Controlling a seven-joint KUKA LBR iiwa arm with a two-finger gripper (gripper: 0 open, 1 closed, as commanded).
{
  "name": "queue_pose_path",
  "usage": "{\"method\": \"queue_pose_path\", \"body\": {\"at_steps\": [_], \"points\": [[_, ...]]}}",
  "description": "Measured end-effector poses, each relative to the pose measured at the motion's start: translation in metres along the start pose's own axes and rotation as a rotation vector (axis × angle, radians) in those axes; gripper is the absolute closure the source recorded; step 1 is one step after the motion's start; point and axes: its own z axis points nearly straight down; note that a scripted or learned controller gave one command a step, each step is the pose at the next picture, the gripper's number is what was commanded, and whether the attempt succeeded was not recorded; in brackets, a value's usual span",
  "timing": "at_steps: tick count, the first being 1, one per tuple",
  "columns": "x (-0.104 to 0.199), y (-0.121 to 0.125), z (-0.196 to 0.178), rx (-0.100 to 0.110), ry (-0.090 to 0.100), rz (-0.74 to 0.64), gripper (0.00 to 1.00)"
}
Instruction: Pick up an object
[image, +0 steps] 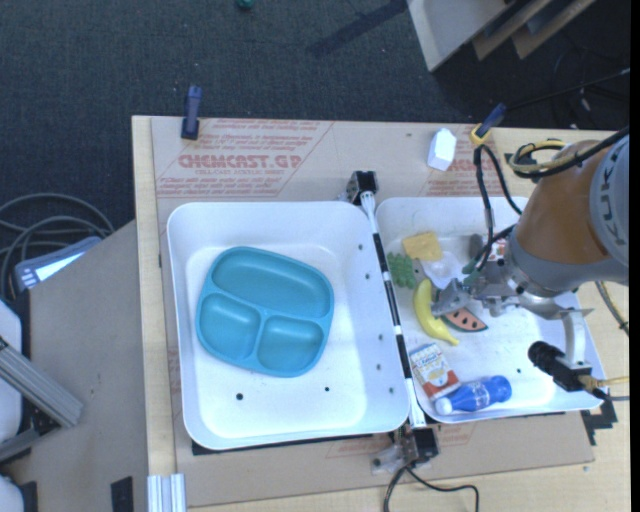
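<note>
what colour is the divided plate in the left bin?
Light blue, a turquoise shade; the divided plate shows plainly in the camera view.

Dark carpet floor; wooden bench.

Beside the claw lies a glossy plastic banana; well left, a smooth matt plastic blue tray.
</note>
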Motion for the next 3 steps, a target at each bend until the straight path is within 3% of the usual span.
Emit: {"method": "queue_pose_path", "body": {"at_steps": [1,2,3], "points": [[0.021,0.010,0.037,0.003,0.001,-0.002,0.00],[0.021,0.010,0.027,0.000,0.001,-0.001,1.00],[0.070,-0.028,-0.063,0.001,0.000,-0.002,1.00]]}}
